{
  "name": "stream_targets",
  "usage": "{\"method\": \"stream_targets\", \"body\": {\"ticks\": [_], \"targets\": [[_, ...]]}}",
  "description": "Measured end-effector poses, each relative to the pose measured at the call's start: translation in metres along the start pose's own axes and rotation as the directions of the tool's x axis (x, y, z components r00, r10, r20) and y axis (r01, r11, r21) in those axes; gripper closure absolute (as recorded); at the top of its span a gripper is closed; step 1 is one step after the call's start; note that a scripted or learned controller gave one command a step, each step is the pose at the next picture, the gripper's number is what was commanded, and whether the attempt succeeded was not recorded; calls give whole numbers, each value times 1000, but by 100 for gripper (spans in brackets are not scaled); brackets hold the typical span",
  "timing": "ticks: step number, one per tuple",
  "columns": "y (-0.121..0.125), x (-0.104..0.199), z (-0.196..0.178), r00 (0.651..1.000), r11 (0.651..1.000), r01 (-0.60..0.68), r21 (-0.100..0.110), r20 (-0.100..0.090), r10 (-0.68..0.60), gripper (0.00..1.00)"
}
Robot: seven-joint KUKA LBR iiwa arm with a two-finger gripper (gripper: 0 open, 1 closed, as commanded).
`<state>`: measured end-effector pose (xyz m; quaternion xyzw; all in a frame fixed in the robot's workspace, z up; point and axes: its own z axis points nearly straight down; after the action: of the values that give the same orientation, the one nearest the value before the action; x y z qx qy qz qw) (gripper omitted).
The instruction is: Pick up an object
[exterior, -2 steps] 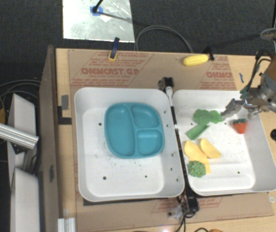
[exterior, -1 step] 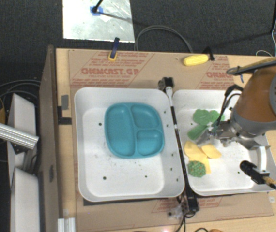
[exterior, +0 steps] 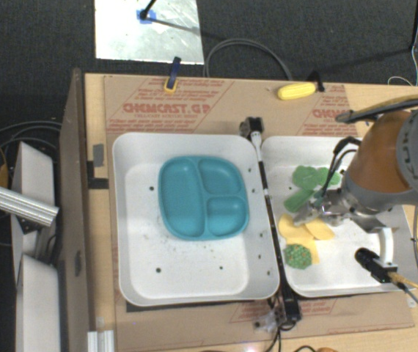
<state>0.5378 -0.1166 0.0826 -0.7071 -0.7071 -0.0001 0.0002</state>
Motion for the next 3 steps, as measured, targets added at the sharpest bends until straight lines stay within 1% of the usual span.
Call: {"method": "stream_targets", "body": {"ticks": [1, 2, 3], "targets": [[57, -27, -3, 1000, 1000, 5, -8, 3, -5, 0], [108, -75, -3, 1000, 1000, 6, -1, -23, -6, 0], [108, -77, -14, 1000, 1000, 13, -7, -7, -13, 100]]}}
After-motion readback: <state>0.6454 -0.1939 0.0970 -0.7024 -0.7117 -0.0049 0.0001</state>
